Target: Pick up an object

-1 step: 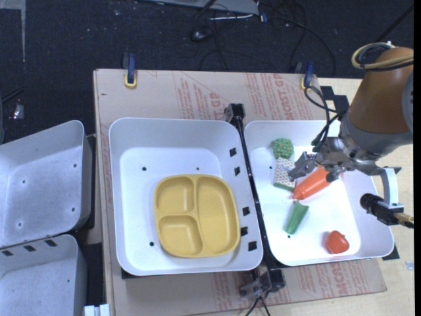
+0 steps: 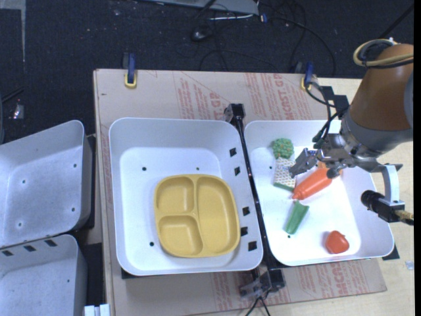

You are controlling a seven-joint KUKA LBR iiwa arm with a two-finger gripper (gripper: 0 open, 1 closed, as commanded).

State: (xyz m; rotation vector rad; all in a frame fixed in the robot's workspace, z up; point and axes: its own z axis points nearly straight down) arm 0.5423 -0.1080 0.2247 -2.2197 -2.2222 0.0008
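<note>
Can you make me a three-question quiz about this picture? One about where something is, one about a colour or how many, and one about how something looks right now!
1. Where is the yellow tray?
A. left bin
B. right bin
C. on the floor

2. What colour is the broccoli?
A. red
B. green
C. blue

3. How does the carrot lie?
A. standing straight up
B. slanted, flat in the bin
C. on the tray

Answers:
1. A: the tray sits inside the left bin.
2. B: the bumpy broccoli at the top of the right bin is green.
3. B: the carrot lies slanted on the bin floor, just under the gripper.
</note>
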